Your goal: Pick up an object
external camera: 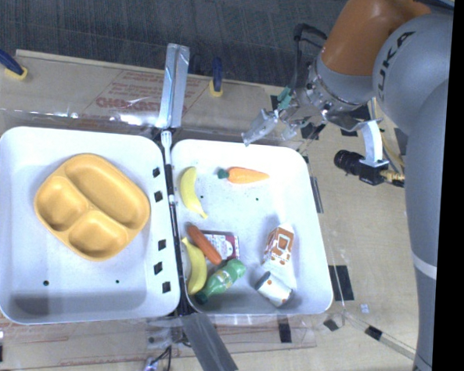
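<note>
Pincer (260, 130) up at the back rim of the right bin (312, 225), hanging off the grey arm (404, 66) with its orange band — the clear fingertips angle down and to the left, just over the bin's far edge. How wide those fingers stand I cannot tell; they are glassy and blur into the rim, and nothing is visibly caught between them. Just below and slightly inboard lies the carrot (247, 175), orange with a green stub, flat on the white floor near the back wall — the nearest candidate, and the likeliest target by my reckoning. A little further left, a small banana (189, 189) rests along the divider side. Down toward the front, things crowd together: a red packet (222, 243) with a sausage-like piece (203, 244) across it, a second banana (196, 270) beside them, and a green bottle (223, 276) touching that cluster. Off to the right front, a white carton (279, 254) lies on its side, with a small white cup-like item (271, 289) just beside it. Loose scatter like this suits a bin-picking trial — each thing lying however it fell. Across the divider, the left bin (10, 230) carries a yellow sectioned tray (91, 205), well apart from the pincer. Both bins sit on the tabletop (354, 235).
</note>
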